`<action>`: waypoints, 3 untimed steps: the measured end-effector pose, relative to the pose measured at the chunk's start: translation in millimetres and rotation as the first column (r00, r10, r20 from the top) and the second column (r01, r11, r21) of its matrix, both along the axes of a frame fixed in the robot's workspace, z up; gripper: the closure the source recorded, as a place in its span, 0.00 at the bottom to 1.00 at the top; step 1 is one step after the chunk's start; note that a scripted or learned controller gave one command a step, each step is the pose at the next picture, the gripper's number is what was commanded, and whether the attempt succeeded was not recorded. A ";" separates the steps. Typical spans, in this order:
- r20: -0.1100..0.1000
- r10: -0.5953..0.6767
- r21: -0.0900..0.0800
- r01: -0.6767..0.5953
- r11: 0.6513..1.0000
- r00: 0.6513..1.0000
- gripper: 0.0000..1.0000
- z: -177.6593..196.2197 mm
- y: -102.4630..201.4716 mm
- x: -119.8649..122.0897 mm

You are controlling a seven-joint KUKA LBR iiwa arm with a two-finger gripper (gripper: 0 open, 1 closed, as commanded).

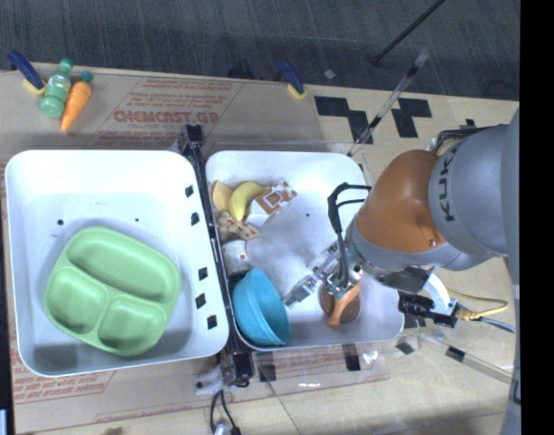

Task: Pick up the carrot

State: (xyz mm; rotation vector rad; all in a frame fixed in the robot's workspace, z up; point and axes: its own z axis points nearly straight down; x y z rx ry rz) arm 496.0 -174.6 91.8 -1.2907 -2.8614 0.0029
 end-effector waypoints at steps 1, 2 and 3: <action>-0.002 0.132 0.002 -0.132 0.991 0.991 0.00 1.0 -26.3 -18.6; -0.002 0.140 0.001 -0.140 0.990 0.990 1.00 11.8 -25.5 -16.7; 0.007 -0.080 -0.001 0.080 0.997 0.997 1.00 141.6 14.2 -16.8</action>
